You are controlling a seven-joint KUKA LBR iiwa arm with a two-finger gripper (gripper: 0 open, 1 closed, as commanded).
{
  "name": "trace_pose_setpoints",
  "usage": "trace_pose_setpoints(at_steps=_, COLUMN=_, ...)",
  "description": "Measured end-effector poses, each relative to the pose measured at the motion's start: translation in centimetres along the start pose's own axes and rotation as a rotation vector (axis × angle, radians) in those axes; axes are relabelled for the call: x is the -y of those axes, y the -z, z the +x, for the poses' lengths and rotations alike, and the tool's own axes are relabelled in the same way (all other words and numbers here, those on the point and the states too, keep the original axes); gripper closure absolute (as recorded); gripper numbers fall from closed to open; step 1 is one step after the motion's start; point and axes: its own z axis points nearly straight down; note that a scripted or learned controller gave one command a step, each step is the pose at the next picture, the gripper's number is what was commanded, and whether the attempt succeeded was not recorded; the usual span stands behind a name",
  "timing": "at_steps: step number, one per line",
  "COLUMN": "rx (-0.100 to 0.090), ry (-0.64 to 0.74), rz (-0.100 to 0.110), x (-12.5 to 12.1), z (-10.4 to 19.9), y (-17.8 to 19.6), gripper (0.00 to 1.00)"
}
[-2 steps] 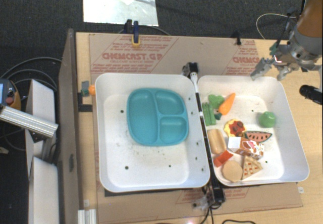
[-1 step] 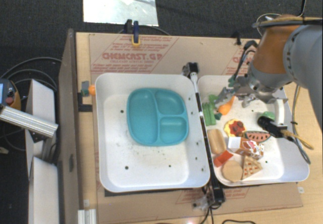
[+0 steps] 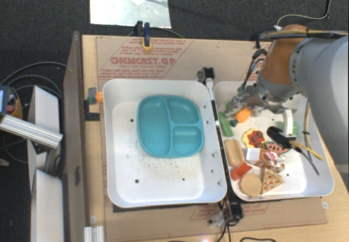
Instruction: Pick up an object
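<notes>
Holding a teal three-compartment plastic plate (image 3: 169,126), left white bin (image 3: 122,181); right white bin (image 3: 319,181) holds toy food heap (image 3: 260,162). Gripper (image 3: 240,106) over small orange piece (image 3: 243,115); finger state unreadable.

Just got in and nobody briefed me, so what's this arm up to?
The grey arm's gripper is lowered into the right white bin, at its upper left corner, right by a small orange toy piece. It's a pick attempt; no grasp is visible. Other toy food lies lower in that bin. The left white bin holds a teal divided plate.
</notes>
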Motion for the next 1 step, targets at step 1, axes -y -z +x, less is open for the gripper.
trace_pose_setpoints(at_steps=1, rx=-0.001, ry=0.001, rz=-0.006, x=-0.16, z=0.04, y=1.4, gripper=1.0)
